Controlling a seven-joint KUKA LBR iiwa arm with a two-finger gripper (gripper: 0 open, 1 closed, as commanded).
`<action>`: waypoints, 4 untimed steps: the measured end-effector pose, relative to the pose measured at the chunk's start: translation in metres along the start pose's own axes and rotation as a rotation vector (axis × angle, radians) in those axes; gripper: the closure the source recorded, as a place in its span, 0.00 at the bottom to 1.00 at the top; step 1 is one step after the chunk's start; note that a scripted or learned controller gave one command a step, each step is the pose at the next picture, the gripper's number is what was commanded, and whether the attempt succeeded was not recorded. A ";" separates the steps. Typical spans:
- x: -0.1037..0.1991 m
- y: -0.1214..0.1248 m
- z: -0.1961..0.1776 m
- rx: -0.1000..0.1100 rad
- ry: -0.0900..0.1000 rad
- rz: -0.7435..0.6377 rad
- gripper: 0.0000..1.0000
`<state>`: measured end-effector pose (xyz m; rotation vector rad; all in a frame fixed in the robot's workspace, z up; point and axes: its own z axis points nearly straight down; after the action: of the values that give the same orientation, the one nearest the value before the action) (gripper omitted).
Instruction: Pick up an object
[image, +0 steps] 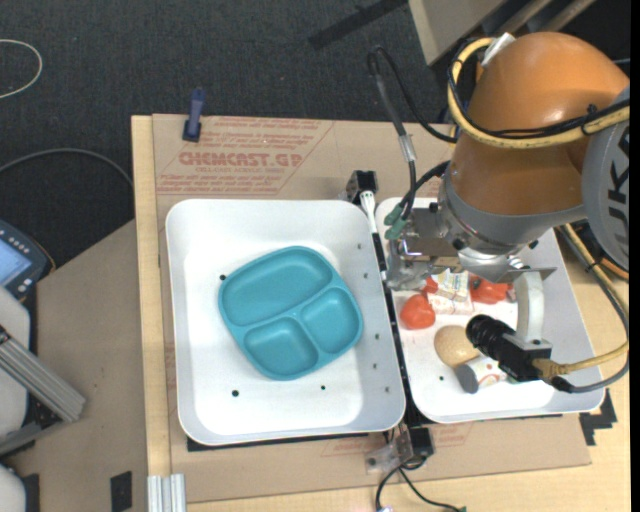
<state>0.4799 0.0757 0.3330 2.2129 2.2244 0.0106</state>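
Closest to you, the left bin (200, 400) carries a teal divided plate (290, 312), lying flat near its middle. Beside it on the surface (250, 150), the right bin (567, 305) holds the loose things for picking: a small grey piece (468, 378) near the front rim, a tan rounded piece (452, 345) just behind it, an orange-red lump (417, 313) near the left wall, and a red piece (490, 292) farther back. The arm (530, 110) hangs over this bin, its pincer (450, 282) low between the two red things. You cannot tell whether the pincer is open or closed.
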 end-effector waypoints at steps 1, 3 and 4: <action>0.056 0.000 -0.023 0.003 0.000 -0.002 1.00; 0.053 0.001 -0.042 0.002 -0.002 0.002 1.00; 0.032 0.006 -0.212 -0.014 0.003 0.006 1.00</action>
<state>0.4842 0.1076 0.5450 2.2141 2.2128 0.0296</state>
